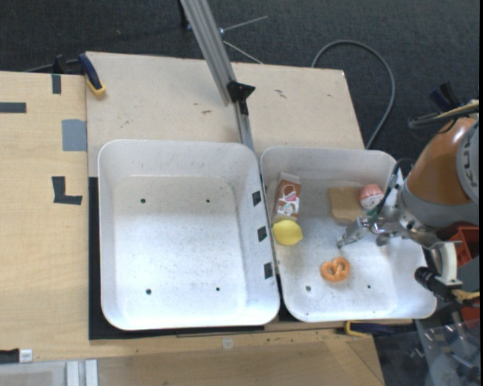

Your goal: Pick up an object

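Objects to pick: four small things lie in the right bin (306,158), all in its middle and upper part.
Carton: a small brown and white carton (287,199) lies near the right bin's left wall, lengthwise toward the far rim.
Lemon: a yellow lemon (287,232) sits touching the carton's near end, close to the wall shared with the left bin.
Brown block: a tan, sponge-like block (343,203) lies toward the far right part of the bin, with a pink and white ball (371,194) just beside it on the right.
Pretzel: an orange pretzel-shaped toy (335,270) lies alone on the bin floor, nearer the front rim, apart from the rest.
Open room: the front of the right bin floor around the pretzel toy is bare; the strip between the lemon and the brown block is also open.
Left bin: its white floor (181,240) shows small dark specks and four dots.
Arm: the grey arm with its orange band (439,163) reaches over the right bin's right rim.
Gripper: the gripper (356,233) hangs low over the bin floor, below the brown block and above-right of the pretzel toy; nothing is visibly between the fingers, and their spread is too small and blurred to tell.
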Available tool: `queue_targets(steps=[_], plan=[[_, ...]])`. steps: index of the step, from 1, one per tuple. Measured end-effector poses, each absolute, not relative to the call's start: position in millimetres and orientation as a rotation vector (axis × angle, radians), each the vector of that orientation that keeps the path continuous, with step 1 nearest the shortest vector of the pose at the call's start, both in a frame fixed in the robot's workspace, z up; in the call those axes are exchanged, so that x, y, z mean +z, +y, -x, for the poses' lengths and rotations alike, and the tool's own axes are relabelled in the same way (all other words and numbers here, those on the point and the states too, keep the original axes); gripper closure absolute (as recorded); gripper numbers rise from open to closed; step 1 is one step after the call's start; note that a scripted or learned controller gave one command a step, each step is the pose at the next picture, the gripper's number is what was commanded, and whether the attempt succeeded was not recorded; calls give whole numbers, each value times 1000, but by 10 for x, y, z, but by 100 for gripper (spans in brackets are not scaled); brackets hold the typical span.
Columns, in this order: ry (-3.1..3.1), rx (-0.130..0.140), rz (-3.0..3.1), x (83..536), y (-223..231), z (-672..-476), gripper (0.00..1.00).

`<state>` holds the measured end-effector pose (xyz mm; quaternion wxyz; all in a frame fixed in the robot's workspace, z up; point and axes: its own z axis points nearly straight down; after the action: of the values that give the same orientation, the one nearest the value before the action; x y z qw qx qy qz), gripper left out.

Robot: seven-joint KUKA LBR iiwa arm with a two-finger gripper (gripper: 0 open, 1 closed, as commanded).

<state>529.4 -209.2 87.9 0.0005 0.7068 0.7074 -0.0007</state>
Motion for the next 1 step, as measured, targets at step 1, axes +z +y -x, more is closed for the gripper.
queue_targets(steps=[1], plan=[[2223, -1, -2220, 993, -2087, -5296, 100]])
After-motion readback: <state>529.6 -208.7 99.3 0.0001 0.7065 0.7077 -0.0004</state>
